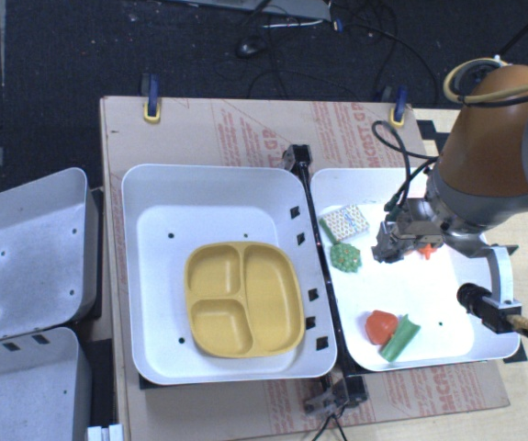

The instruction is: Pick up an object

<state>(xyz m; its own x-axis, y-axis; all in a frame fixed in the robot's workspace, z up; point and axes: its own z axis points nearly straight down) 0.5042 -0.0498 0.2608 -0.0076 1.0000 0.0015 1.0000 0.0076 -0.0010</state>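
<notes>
In the right bin (pixel 447 343) lie a white packet with a dotted pattern (pixel 345 220), a green knobbly object (pixel 345 257), a red object (pixel 382 324) and a green stick-like piece (pixel 398 338) touching it. My gripper (pixel 390 249) hangs over the middle of this bin, just right of the green knobbly object and below the packet. A small orange-red thing (pixel 424 251) shows at the gripper's right side. The arm's grey and orange body covers the bin's upper right part.
The left bin (pixel 153 338) holds a yellow tray with three compartments (pixel 243 299). A black divider (pixel 317 255) runs between the bins. Yellow clamps (pixel 152 110) (pixel 398 113) sit at the board's far edge. Grey panels (pixel 25 246) lie at the left.
</notes>
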